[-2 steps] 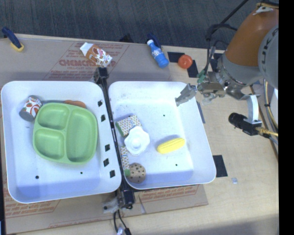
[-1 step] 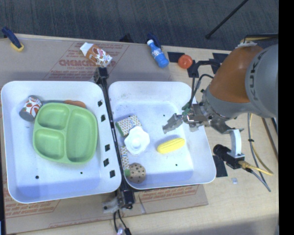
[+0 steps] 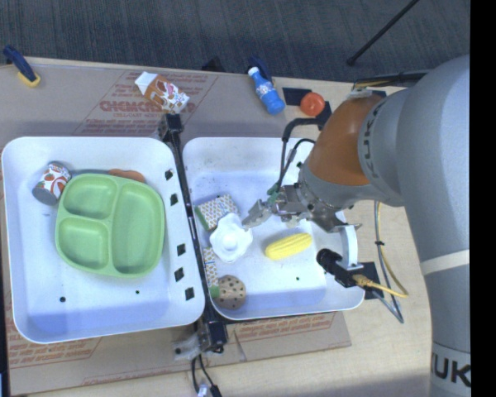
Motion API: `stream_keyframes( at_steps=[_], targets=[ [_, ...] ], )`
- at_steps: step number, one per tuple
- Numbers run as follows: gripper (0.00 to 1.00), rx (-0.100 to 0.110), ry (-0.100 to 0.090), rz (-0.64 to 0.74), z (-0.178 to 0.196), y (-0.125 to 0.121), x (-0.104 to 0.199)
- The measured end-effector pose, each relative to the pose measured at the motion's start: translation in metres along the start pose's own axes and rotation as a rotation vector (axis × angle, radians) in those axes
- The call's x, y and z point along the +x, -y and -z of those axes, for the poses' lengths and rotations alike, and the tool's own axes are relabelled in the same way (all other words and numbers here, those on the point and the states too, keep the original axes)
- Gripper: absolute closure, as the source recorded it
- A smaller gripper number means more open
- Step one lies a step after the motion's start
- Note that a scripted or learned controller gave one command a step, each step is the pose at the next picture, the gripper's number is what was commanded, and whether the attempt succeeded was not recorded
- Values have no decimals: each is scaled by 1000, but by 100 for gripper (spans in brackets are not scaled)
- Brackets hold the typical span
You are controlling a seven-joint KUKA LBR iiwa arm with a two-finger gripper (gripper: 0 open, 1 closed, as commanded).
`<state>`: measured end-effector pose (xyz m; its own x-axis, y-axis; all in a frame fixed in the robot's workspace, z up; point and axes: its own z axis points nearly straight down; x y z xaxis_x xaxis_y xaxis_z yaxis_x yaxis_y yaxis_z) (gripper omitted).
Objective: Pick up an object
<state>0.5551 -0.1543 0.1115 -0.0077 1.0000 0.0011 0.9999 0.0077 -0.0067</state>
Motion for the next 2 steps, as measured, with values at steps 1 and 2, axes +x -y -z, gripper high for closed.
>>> stream_keyframes(
  at_steps=[1, 2],
  targets=[
    [0, -1, 0, -1, -12, 47, 19],
    [0, -2, 0, 0, -21, 79, 59]
  ],
)
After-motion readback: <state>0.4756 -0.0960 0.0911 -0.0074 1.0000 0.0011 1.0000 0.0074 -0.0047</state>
